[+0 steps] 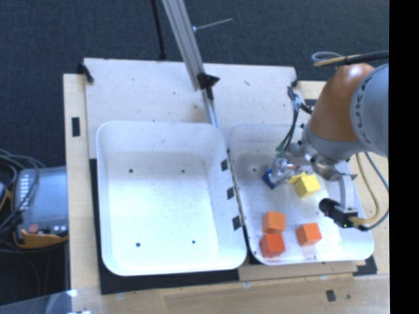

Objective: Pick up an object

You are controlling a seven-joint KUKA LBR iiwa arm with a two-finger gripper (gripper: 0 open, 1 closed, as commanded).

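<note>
Gripper (283,171) sits low in the right bin (249,142), at the middle right of the frame, with the arm (347,116) coming in from the right edge. You cannot tell how far its fingers are parted, and nothing shows plainly held between them. A small blue block (269,178) lies touching or just beside the fingertips on their left, and a yellow block (306,185) sits just to their right. Three orange blocks lie nearer the bottom of that bin: one (275,222) below the gripper, one (272,244) under it, and one (308,233) to their right. The left bin (108,142) fills the middle left. To do this step well, you probably want one block centred between the fingers before closing, most likely the blue one; if the fingers straddle blue and yellow together, expect a slip. Lift straight up and check that the block rises with the fingers.
</note>
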